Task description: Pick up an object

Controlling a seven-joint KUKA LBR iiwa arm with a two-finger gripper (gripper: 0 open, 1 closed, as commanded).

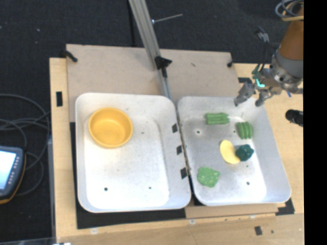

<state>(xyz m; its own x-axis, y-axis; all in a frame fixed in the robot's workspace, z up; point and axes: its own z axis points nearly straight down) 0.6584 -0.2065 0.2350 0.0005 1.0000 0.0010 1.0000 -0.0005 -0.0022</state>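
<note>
The claw (pixel 251 97) hangs over the far right corner of the right bin (pixel 265 188), fingers spread apart with nothing between them. Below it lie two ridged green pieces (pixel 217 118) (pixel 244 130), a yellow piece (pixel 228 152) touching a dark teal one (pixel 245 152), and a green lump (pixel 208 176). The left bin (pixel 127 188) holds a yellow bowl (pixel 110 127) near its far left corner, with bare floor beside it.

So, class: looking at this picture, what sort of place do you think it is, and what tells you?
Probably a robotics lab test bench. A robot arm with a gripper reaches over two white bins holding toy-like items, and a metal camera pole stands behind.
</note>
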